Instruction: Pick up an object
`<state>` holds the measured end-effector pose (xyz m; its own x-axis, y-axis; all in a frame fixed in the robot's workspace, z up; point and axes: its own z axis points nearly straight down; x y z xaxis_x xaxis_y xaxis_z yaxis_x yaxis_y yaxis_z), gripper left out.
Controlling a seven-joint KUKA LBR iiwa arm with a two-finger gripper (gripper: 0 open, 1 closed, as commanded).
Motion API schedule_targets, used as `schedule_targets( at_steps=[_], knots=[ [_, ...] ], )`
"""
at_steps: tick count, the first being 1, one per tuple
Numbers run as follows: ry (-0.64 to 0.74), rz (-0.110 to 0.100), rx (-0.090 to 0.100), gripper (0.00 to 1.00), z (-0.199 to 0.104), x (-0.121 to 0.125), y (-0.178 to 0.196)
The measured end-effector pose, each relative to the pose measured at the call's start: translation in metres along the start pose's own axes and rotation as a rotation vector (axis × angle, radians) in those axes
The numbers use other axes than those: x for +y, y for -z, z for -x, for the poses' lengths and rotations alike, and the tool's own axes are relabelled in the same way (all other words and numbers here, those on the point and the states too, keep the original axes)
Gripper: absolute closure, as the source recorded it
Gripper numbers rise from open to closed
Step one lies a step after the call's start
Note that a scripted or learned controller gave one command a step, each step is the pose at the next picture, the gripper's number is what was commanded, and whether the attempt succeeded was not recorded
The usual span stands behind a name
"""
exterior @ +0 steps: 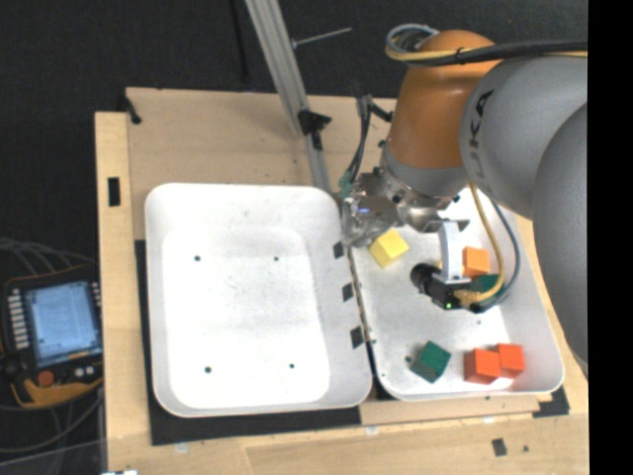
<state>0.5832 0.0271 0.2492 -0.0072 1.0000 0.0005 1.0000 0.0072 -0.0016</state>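
Camera view: yellow block (389, 248) in right bin (539, 334), just beside gripper (368, 216). Probably light, stiff, flat-sided; best taken across opposite faces. Can't tell finger state, hidden under wrist.

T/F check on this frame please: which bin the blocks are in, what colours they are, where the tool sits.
1. All the blocks lie in the right bin. True.
2. The yellow block sits in the left bin. False: it lies in the right bin, near the divider, just below the tool.
3. The green block is near the right bin's front edge. True.
4. The tool hangs over the middle of the left bin. False: it is at the boundary between the bins, toward the back.
5. A blue block lies next to the green one. False: the nearest neighbours are two orange blocks to its right.
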Motion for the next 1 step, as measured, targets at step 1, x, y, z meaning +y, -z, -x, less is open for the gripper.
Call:
schedule_targets(
  at_steps=[1],
  knots=[
    [0.0, 0.002, 0.001, 1.0, -0.0524, 0.0081, 0.0049]
  ],
)
